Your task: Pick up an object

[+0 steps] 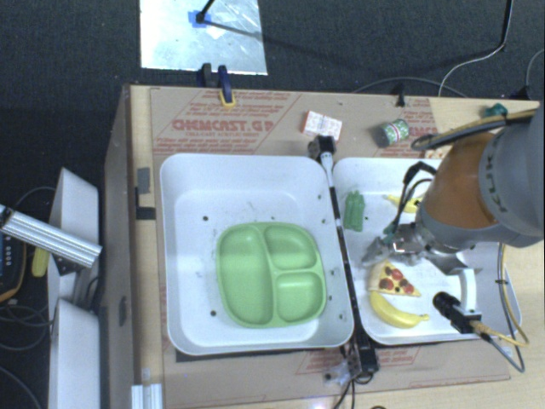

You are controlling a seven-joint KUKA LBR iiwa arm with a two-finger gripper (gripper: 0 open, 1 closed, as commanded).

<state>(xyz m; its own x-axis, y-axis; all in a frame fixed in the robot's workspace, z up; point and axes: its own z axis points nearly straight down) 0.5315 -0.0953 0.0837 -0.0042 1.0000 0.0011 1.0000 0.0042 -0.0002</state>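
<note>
While reaching from the right, the arm (pixel 485 186) hangs low above the pizza slice (pixel 396 281).

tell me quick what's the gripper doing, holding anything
gripper: low in the right bin, just above the pizza slice; open or closed cannot be told.

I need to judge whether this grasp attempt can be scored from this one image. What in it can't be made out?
- The pincer: small and blurred in the camera view, so whether it is open or shut is unclear.
- The yellow object at the right bin's back: mostly hidden behind the arm.
- The pizza slice and banana: whether the pincer touches the slice is unclear.
- The green item by the divider: too small to identify.
</note>
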